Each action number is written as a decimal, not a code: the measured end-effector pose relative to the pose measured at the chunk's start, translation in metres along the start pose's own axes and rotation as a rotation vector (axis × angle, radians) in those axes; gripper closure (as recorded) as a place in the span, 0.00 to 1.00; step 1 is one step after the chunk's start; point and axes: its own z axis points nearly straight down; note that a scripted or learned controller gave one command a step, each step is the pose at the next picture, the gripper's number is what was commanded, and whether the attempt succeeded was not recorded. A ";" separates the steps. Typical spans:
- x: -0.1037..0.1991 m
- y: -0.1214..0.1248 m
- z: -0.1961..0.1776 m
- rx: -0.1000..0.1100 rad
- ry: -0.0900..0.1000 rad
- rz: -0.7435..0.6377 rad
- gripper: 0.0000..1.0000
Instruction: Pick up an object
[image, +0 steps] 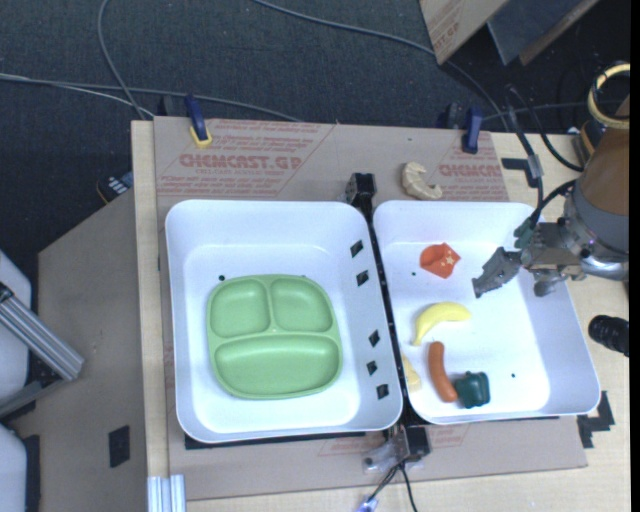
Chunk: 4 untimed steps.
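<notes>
The arm (600, 215) was cut off by the right edge, so most of its body lay out of sight. The end effector (497, 272) was small and dark over the right bin (560, 330); whether its fingers stood apart could not be told. A pale yellowish piece (410, 376) at that bin's left wall was partly hidden by the rim, and its kind could not be told. The teal object (472, 389) was too small to name. A yellow ring (610, 95) at the upper right was clipped by the edge. The desk's (250, 155) printed lettering was faint and only partly readable.
</notes>
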 end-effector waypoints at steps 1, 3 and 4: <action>0.000 0.002 -0.005 -0.010 -0.002 -0.003 0.00; -0.012 0.004 0.110 -0.002 0.000 -0.001 0.00; -0.003 0.008 0.159 -0.004 0.001 -0.002 0.00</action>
